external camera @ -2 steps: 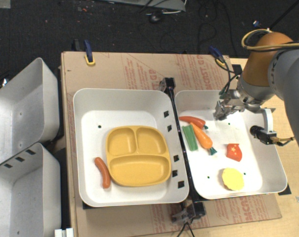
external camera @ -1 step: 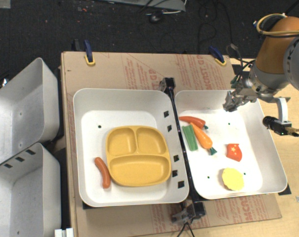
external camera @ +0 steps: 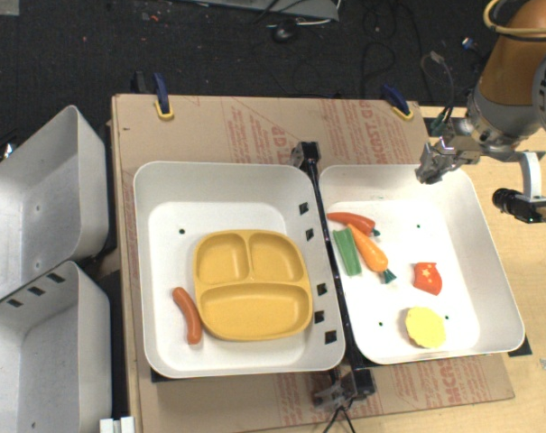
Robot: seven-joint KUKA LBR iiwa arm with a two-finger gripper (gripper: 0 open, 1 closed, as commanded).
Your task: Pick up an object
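Objects for picking lie in the right bin (external camera: 489, 269): a red chili (external camera: 351, 220) at about ten o'clock of its floor, a green stick (external camera: 347, 252) just below it, a carrot (external camera: 372, 253) touching the stick's right side, a red piece (external camera: 427, 278) near the centre, and a yellow disc (external camera: 425, 327) at six o'clock. The gripper (external camera: 432, 170) hovers over the bin's twelve o'clock rim, with nothing seen in it. The left bin (external camera: 155, 269) bears a yellow divided plate (external camera: 252, 284) with a sausage (external camera: 188, 315) at its eight o'clock.
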